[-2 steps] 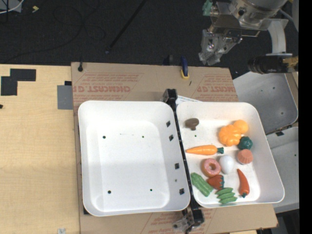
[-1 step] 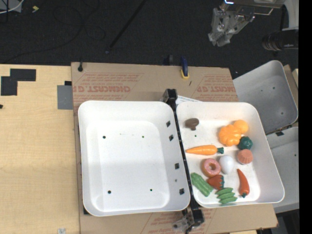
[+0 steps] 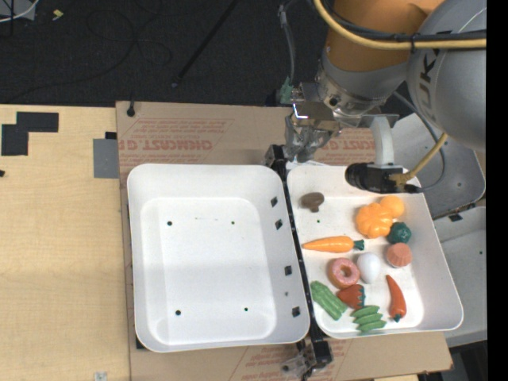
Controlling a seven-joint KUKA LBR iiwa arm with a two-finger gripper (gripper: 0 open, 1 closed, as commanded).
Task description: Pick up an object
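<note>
In the camera view the gripper (image 3: 304,143) hung above the far edge of the right bin (image 3: 444,292), close to that bin's far-left corner beside the divider between the two bins, and nothing could be seen in it; whether it stood apart or together could not be told from this slant. All the toys lay loose in the right bin: a brown mushroom (image 3: 312,202) nearest the gripper by the far-left corner, an orange pepper (image 3: 379,217) toward the far-right edge, a carrot (image 3: 329,245) across the middle, a pink donut (image 3: 344,272) and a white egg (image 3: 369,267) just beside each other, a red chili (image 3: 395,298) by the right edge, and green pods (image 3: 327,300) along the near edge. The left bin (image 3: 143,252) carried none of them. By this showing the pick had not begun: no object was raised or gripped, and choosing one, descending, closing and lifting all remained, the mushroom looking the readiest target.
</note>
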